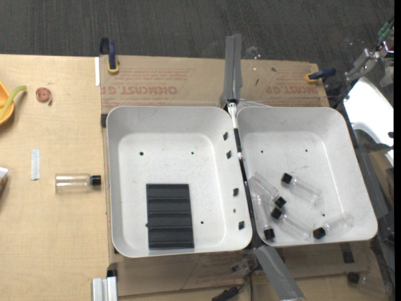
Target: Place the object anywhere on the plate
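Observation:
A black ribbed plate (169,216) lies flat on the floor of the left bin (125,130), near its front edge. Several clear plastic vials with black caps lie in a loose heap in the front half of the right bin (338,130). One vial (301,188) lies toward the middle of that bin. Another vial (266,190) lies close to the wall between the bins. A third (332,226) rests in the front right corner. Nothing lies on the plate.
On the wooden bench left of the bins lie a clear bottle (75,180), a small white strip (35,165), a pink disc (42,95) and a yellow object (5,102). Clamps (108,52) hold the cardboard behind the bins. White and grey equipment (369,108) stands at the right.

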